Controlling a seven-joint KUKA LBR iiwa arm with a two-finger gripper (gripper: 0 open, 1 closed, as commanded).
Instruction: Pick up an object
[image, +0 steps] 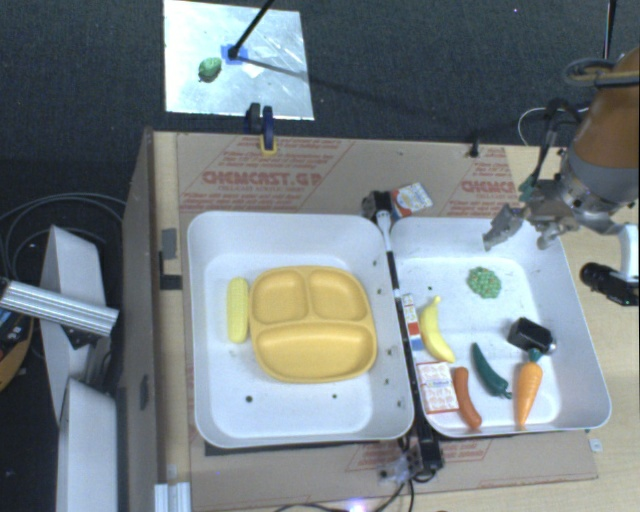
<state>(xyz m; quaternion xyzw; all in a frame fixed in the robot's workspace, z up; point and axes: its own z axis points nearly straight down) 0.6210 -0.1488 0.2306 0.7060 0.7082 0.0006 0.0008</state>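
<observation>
Arm (600, 150) cut off at right edge, only wrist and orange band in view. End effector (528, 228) hanging over far edge of right bin (585, 330), fingers spread, nothing between them. Just near it, green broccoli-like lump (485, 282), hard to make out. Nearer in same bin: banana (436, 330), sausage (466, 397), dark green pepper (490, 369), carrot (527, 390), small black item (529, 334), unclear. Left bin (215, 290) holding yellow divided plate (312, 324) and corn cob (237, 309).
</observation>
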